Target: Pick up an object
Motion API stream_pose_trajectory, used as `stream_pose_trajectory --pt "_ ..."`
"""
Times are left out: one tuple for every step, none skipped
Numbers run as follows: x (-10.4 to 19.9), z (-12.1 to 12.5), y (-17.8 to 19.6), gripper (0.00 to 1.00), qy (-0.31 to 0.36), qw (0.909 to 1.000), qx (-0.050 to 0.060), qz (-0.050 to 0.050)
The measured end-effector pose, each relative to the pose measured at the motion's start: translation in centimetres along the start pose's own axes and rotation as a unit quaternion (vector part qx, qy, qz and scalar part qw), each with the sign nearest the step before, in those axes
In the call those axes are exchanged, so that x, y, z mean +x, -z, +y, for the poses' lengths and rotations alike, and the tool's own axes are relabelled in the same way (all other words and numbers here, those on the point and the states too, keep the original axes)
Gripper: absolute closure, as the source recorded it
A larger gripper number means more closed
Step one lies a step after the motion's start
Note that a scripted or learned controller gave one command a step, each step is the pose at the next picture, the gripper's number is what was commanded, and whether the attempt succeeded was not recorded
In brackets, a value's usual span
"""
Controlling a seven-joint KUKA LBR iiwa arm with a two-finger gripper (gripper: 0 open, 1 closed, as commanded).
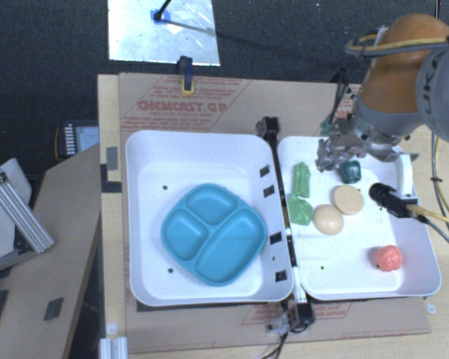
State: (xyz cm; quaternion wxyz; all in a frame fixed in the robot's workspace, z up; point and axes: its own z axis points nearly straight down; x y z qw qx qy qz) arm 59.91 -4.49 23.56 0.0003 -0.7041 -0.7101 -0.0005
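My gripper (334,158) hangs over the back of the right bin (419,275), below the grey arm with its orange band. A small teal object (350,173) lies just to its right and in front, close to or touching the gripper; I cannot tell which. Left of it a light green stick-shaped piece (301,179) lies along the bin's left wall, with a second green piece (300,212) in front of it. Two beige round pieces (348,199) (328,219) sit side by side in the middle. A pink-red ball-like object (388,257) rests near the front right.
The left bin (146,275) holds a blue divided plate (213,232). A black divider rail (278,200) runs between the two bins. A cardboard sheet (187,103) lies under the bins, and a shiny square plate (162,21) lies beyond the bench.
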Motion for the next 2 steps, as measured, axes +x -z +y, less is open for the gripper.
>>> stream_pose_trajectory --pt "5.8 -0.2 -0.1 1.0 0.001 1.0 0.0 0.001" --pt "10.4 -2.2 -1.0 1.0 0.0 1.0 0.001 0.0"
